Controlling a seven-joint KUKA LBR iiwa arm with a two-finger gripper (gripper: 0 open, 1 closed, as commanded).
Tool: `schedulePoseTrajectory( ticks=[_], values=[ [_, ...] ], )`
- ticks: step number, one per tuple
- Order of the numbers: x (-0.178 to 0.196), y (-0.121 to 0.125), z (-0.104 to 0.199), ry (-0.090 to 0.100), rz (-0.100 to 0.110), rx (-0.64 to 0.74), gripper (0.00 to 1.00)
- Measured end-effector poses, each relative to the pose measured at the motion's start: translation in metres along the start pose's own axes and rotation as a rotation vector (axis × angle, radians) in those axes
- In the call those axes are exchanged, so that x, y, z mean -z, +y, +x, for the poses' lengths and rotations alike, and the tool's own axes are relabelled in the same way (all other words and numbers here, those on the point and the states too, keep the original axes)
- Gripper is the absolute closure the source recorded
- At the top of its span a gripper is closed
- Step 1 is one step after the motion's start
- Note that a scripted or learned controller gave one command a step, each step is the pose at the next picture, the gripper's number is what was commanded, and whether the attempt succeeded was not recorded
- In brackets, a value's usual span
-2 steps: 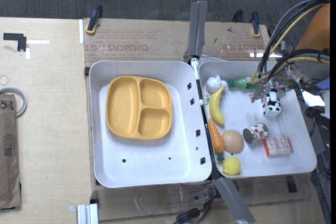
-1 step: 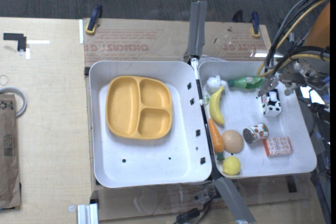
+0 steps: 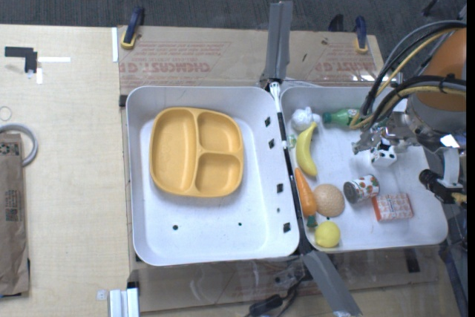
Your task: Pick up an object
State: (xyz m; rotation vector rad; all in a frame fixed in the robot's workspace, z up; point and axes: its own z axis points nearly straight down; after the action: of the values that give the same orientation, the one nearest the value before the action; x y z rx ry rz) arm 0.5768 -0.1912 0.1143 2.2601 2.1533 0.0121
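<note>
Dark carpet lies behind the table [image 3: 59,122], which carries two shallow white bins side by side over a sheet of cardboard [image 3: 193,56]. From the right the arm [image 3: 445,78] reaches over the right bin [image 3: 423,234], and its gripper [image 3: 375,141] hangs over that bin's upper part — whether it is apart or together cannot be told from this slant, and nothing is visibly held. Just below and to the right of the gripper sits a small black-and-white cow toy [image 3: 384,154], so near that it may be touching, though that is unclear. Up and to the left of the gripper lies a green bottle [image 3: 338,116], with a small white toy [image 3: 302,117] further left. To the left and a little lower is a banana [image 3: 307,151], and below it a carrot [image 3: 303,193]. Lower down, near the bin's front, lie a round tan ball [image 3: 328,200], a lemon [image 3: 327,234], a small can [image 3: 361,189] and a red box [image 3: 392,207]. Well to the left, the left bin [image 3: 148,234] holds a yellow divided plate [image 3: 197,152]. By my reading this is the approach step, the gripper being set over a target — most likely the cow toy. The next move would call for centring on that toy, descending squarely and closing without nudging it toward the bin wall
</note>
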Motion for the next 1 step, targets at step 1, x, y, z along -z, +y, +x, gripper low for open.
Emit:
schedulePoseTrajectory(
  ticks=[1],
  values=[
    [-0.0074, 0.0376, -0.0067, -0.005, -0.006, 0.054, 0.00]
  ],
)
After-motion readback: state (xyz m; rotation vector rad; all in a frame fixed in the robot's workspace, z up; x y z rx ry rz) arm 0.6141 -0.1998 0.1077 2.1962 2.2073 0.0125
